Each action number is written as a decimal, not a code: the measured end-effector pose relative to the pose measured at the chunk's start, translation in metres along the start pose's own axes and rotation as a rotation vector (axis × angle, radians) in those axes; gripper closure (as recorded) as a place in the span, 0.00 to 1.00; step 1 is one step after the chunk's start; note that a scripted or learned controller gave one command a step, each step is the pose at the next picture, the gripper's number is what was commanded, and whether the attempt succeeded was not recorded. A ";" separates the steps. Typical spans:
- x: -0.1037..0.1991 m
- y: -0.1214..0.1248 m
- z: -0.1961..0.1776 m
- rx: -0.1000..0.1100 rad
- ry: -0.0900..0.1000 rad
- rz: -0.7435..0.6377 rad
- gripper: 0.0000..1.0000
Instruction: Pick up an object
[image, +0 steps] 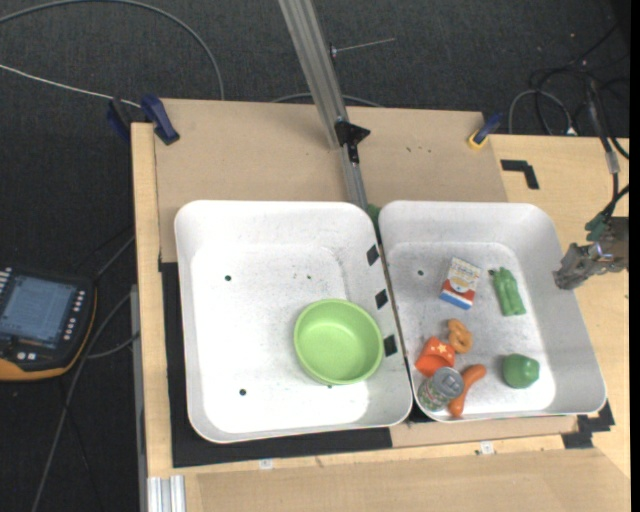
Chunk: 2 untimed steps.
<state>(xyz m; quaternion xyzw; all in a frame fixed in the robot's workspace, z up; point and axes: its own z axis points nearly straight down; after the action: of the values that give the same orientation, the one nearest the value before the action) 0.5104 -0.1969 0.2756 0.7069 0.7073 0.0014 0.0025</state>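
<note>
Hanging at the right edge of the frame, the gripper (583, 264) sits just outside the right wall of the right bin (540, 216), about level with the upper items inside it. It is small and dark against the tabletop (260, 150), and whether it is open or closed cannot be told from this view. It touches none of the things in the bin.

All the small things lie in the right bin. A white carton (461, 283) with red and blue print lies near the middle, and a green bottle-shaped piece (508, 292) lies just to its right, nearest the gripper. Below them sit an orange ring-shaped piece (459, 335) and, touching it at lower left, a red-orange lump (435, 355). At the bin's lower edge a round grey can (442, 384) rests beside an orange carrot-like stick (468, 383). A round green toy (519, 371) lies apart in the lower right.

The left bin (200, 230) holds a light green bowl (338, 342), upright, in its lower right part. A metal pole (315, 60) slants down from the top of the frame toward the gap between the bins. A handheld control unit (35, 320) lies on the floor at the left.
</note>
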 end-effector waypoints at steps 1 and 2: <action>0.047 0.000 0.014 0.006 0.003 -0.003 1.00; 0.103 -0.003 0.009 0.005 0.003 -0.005 1.00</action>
<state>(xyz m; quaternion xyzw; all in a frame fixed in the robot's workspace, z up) 0.5069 -0.0939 0.2660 0.7053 0.7090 0.0007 -0.0003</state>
